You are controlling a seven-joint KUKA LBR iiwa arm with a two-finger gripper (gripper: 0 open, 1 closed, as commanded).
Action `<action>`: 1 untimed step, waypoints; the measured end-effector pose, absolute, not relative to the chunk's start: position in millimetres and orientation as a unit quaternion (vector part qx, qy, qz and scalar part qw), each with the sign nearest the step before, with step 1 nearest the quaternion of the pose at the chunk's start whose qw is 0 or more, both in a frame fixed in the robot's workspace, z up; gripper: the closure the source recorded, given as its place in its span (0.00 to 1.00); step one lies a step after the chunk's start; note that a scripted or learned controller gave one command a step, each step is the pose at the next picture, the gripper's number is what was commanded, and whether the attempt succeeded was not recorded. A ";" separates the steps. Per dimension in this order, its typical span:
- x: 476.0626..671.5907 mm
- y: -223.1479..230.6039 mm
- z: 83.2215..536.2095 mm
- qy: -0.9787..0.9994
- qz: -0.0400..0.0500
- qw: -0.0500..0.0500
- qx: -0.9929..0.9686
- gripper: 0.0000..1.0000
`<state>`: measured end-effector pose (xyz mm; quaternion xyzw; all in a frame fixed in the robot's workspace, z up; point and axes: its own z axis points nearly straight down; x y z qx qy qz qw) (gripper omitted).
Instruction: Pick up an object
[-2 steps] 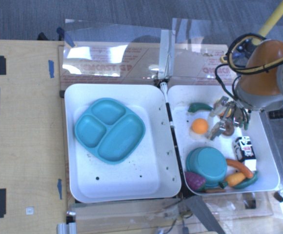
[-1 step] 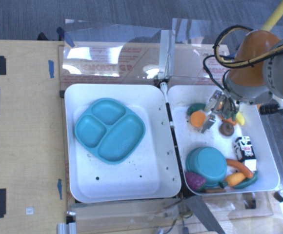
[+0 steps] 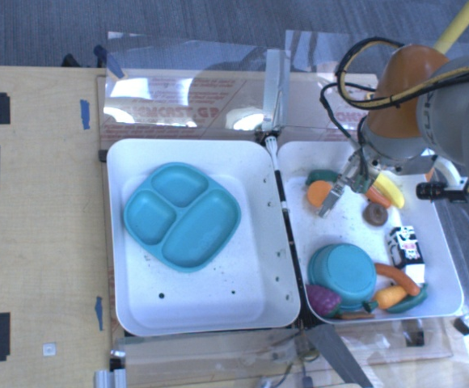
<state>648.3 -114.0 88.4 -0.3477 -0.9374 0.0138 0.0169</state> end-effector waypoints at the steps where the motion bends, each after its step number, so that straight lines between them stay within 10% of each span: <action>1: 631.1 -97.8 88.2 -0.921 0.001 -0.005 -0.390 0.00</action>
